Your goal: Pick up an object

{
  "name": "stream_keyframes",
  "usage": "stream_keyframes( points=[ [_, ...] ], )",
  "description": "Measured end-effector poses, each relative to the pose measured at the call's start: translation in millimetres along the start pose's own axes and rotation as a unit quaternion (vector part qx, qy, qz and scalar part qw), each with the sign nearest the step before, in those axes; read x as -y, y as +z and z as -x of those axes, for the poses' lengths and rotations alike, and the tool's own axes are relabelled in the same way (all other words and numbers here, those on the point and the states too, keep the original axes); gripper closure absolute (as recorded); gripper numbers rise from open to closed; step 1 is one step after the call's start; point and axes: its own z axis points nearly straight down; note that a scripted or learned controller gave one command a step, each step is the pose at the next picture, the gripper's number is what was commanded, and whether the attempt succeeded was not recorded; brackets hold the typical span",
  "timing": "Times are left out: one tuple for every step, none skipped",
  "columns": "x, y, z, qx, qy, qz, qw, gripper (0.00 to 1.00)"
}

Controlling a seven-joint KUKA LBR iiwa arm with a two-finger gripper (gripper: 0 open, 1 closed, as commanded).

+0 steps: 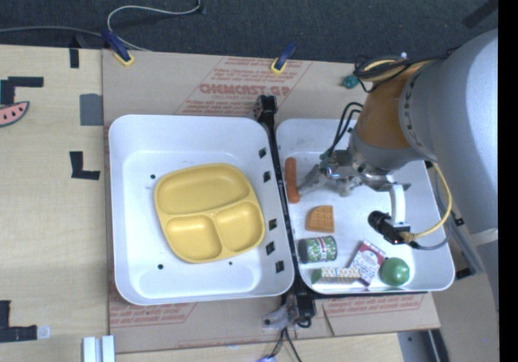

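The grey arm with its orange band (387, 113) reaches in from the right and bends down over the far part of the right-hand shallow white bin (433, 267), its wrist angled toward the left so that the two-finger gripper (312, 180) sits low near the bin's left wall. Whether the gripper is parted or closed cannot be told from this slanted view, and nothing is seen held in it. The left-hand white bin (133, 190) carries a yellow plastic plate with three compartments (210, 211), lying flat in its middle. In the right bin, an orange-red sausage-shaped toy (290, 179) lies along the left wall, just beside the gripper tip. Nearer lie a tan waffle-like square (320, 218), a small green-labelled can (317, 249) on its side, a red and white packet (368, 261), a green ball (395, 271) and a pale flat cracker strip (336, 274).
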Motion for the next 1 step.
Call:
stream_keyframes(
  points=[
    [-0.5, -9.5, -0.3, 0.0, -0.001, 0.001, 1.0, 1.0]
  ],
)
